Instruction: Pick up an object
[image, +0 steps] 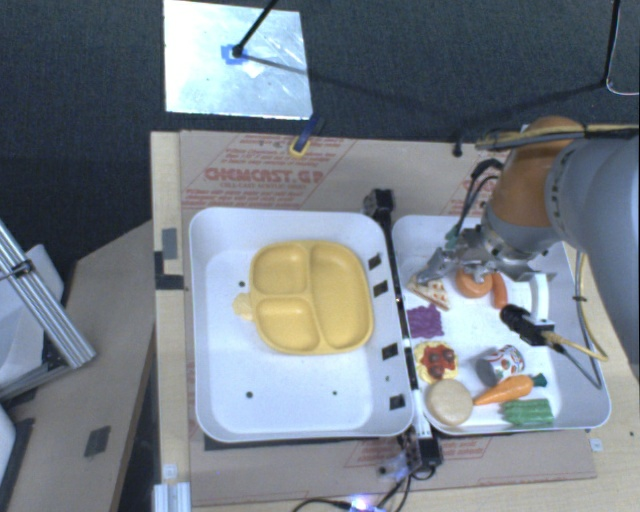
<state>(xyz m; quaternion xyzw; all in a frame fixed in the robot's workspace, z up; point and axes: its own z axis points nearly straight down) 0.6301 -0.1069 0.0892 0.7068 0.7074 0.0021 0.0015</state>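
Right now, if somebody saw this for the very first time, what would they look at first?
Probably the big yellow plate with three sections, sitting alone in the middle of the left bin. Next comes the grey arm with its orange band, reaching in from the right, its gripper close by a pizza slice. The right bin is crowded with colourful little foods, like a carrot near its front.

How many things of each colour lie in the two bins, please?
Orange: 3 (round piece, small piece, carrot)
Purple: 1 (flat piece)
Green: 1 (ridged piece)
Beige: 1 (bun)
Yellow: 1 (divided plate)
Mixed: 3 (pizza slice, red-and-yellow disc, silver-and-red thing)
Total: 10
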